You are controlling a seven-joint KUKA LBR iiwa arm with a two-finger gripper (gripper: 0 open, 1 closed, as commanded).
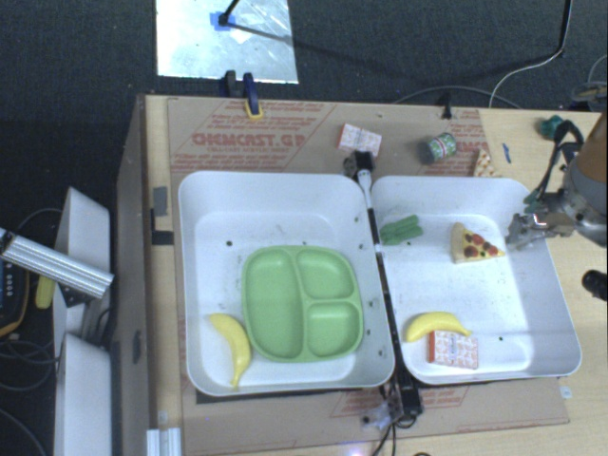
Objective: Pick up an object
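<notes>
The right bin point(541, 302) holds a toy pizza slice point(472, 244), a green pod-like toy point(400, 229), a yellow banana point(436, 326) and a small red-and-white box point(453, 350). In the left bin point(204, 255) lies a green divided plate point(304, 302) with a second banana point(231, 346) beside it at the front left. My gripper point(525, 230) hangs at the right bin's far right edge, a short way right of the pizza slice, with nothing seen between its fingers.
A small tin can point(440, 147) and a white wrapped packet point(360, 140) lie on the cardboard behind the bins. A blue clamp point(249, 91) sits at the board's back edge. A metal rail point(57, 264) lies at the left.
</notes>
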